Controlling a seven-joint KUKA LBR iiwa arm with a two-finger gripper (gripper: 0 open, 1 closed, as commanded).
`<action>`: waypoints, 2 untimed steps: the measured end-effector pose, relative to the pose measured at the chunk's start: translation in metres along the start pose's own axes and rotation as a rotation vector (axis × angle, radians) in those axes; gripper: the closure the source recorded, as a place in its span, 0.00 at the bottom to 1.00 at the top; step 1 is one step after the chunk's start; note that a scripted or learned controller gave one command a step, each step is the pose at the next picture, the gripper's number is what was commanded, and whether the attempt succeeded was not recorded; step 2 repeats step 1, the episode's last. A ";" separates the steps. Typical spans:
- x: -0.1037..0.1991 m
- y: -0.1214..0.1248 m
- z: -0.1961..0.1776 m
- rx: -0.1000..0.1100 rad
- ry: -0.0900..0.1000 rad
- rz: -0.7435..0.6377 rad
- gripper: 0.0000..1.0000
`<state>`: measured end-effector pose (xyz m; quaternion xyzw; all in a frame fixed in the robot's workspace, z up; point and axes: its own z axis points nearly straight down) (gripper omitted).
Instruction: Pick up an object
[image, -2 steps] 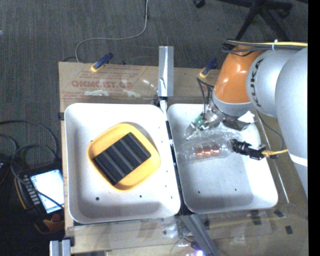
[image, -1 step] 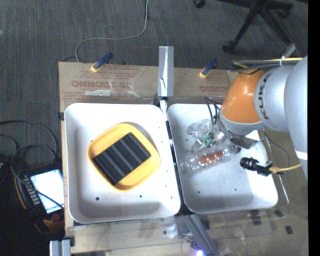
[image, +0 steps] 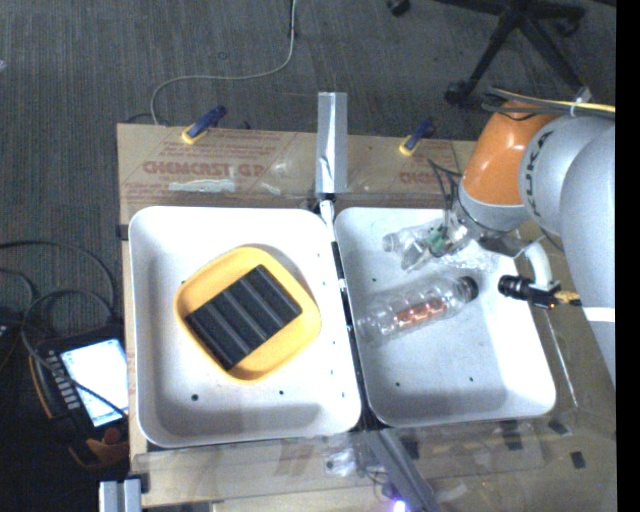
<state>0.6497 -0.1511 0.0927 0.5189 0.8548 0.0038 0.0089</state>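
In the left bin (image: 160, 400) lies a yellow dish-shaped object (image: 250, 312) with a black ribbed insert, turned at a slant. The right bin (image: 480, 390) holds a clear plastic bottle (image: 415, 308) lying on its side, with something copper-coloured inside. Near that bin's far edge sits a crumpled clear plastic piece (image: 405, 245). My gripper (image: 443, 238) is low over the bin's far right part, right beside that crumpled piece. The grey wrist and orange band (image: 505, 165) cover most of the gripper.
A metal divider post (image: 331, 140) stands behind the gap between the bins. Blue clamps (image: 203, 124) hold the cardboard sheet at the back. A black connector (image: 520, 288) sticks out from the arm over the right bin's right side. A tablet (image: 85, 375) lies on the floor at left.
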 end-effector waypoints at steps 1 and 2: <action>0.045 -0.032 -0.002 0.001 -0.002 -0.088 0.00; 0.045 -0.032 -0.002 0.001 -0.002 -0.088 0.00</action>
